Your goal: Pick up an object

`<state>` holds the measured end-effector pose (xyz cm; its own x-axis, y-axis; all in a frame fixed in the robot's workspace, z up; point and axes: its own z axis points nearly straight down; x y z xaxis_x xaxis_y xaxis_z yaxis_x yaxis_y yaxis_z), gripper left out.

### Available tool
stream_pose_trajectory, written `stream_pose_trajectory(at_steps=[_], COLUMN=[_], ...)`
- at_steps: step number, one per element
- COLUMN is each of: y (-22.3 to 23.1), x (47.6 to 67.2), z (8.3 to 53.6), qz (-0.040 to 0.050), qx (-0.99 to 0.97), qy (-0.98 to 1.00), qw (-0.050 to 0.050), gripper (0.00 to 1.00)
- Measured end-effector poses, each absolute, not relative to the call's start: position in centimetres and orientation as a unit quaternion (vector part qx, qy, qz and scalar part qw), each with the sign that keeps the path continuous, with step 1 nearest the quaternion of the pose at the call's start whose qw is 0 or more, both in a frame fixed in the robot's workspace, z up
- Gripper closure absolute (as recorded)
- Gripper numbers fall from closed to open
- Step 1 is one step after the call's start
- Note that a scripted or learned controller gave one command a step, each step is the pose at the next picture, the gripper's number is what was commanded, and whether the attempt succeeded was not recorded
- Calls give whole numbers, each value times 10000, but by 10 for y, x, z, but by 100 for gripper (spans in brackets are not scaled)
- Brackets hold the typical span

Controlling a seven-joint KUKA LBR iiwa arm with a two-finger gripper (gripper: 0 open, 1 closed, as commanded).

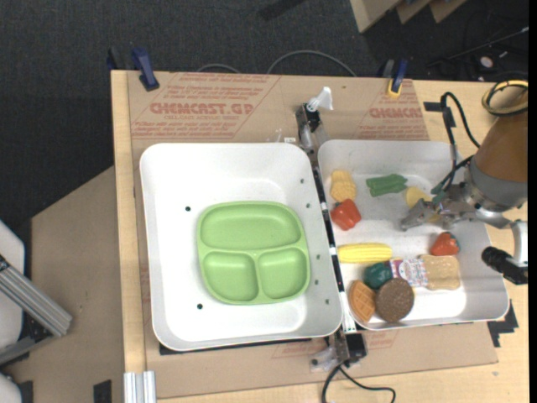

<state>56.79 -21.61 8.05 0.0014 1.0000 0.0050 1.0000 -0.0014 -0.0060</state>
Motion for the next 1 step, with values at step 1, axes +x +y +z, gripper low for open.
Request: stream_pose_trajectory(at_steps=[1], y=[-218], x=[535], z=[85], qz=[-8], qx=[-7069], qy=[-7074], qw=[30], gripper=[0])
